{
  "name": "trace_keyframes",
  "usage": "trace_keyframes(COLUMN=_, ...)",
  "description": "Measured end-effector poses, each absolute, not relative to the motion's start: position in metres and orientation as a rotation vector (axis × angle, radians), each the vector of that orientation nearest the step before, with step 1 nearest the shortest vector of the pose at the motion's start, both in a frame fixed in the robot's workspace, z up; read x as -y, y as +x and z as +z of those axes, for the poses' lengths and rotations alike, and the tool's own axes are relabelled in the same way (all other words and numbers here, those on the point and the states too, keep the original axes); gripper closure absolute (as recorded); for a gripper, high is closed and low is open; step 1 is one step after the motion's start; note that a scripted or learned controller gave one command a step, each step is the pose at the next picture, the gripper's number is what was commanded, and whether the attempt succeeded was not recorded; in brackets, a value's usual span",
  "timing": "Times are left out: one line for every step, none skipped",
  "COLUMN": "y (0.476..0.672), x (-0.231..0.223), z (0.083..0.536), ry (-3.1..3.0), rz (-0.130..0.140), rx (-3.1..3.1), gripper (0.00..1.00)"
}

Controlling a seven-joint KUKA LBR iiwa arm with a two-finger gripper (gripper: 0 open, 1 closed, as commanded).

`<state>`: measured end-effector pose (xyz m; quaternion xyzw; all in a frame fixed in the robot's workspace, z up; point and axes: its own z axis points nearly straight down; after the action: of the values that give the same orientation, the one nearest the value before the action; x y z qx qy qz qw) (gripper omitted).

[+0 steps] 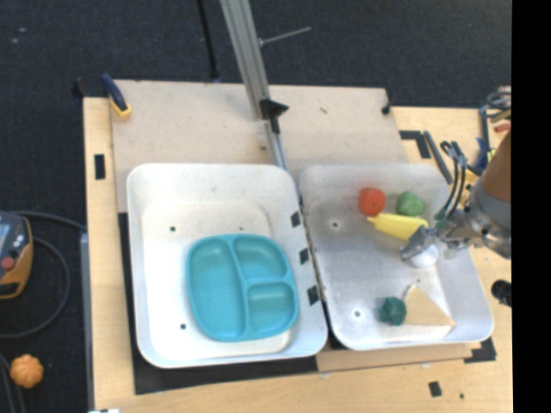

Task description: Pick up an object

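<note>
Two white bins on a bench, with the arm reaching into the right bin.

The left bin (151,196) holds a smooth teal divided plate (243,286), with bare floor around it. The right bin (344,205) has open floor on its left side. A tan wedge (428,310) lies at the near right corner. A yellow banana-like piece (397,224) has its long axis left-right, beside a red ball (372,201), a green ball (410,203) and a dark green lump (393,311). The gripper (419,249) is just near the yellow piece; I cannot tell its opening.
</note>
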<state>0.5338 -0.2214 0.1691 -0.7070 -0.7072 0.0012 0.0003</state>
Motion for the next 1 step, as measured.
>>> trace_keyframes(y=0.5406, x=0.2144, z=0.1139, ry=-2.216, rz=0.003, rx=2.224, gripper=0.0)
